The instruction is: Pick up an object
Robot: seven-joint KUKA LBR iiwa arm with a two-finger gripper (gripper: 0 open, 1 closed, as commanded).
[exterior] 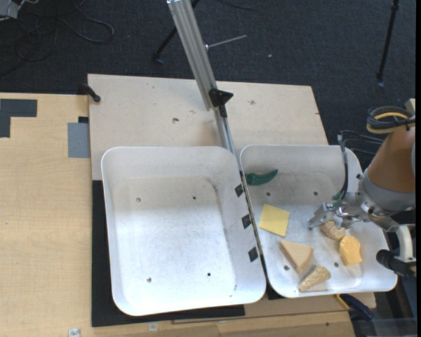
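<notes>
I see the grey arm with its orange band (395, 161) reaching in from the right edge, over the right-hand shallow white bin (295, 161). The metal two-finger gripper (328, 216) sits low inside that bin, toward its right wall, about mid-depth. Whether the claw is spread or closed, and whether it has anything, I cannot tell from this angle; the tip is too small and cluttered to read.

Contents of the right bin: a flat pale-yellow square sponge-like piece (274, 220) lies near the bin's left wall, mid-depth. A tan wedge-shaped block (297, 255) lies nearer the front edge, and a smaller tan wedge (313, 279) sits just beside it at the front rim. A small tan lump (333, 231) lies right at the gripper tip, possibly touching it. An orange-yellow chunk (350, 250) lies just in front of that lump, toward the right front corner. A dark green curved object (261, 177) rests at the back left corner, against the divider side.

The left-hand shallow white bin (126, 188) sits beside it, rims touching. A silver aluminium extrusion post (196, 55) slants up from between the bins.
</notes>
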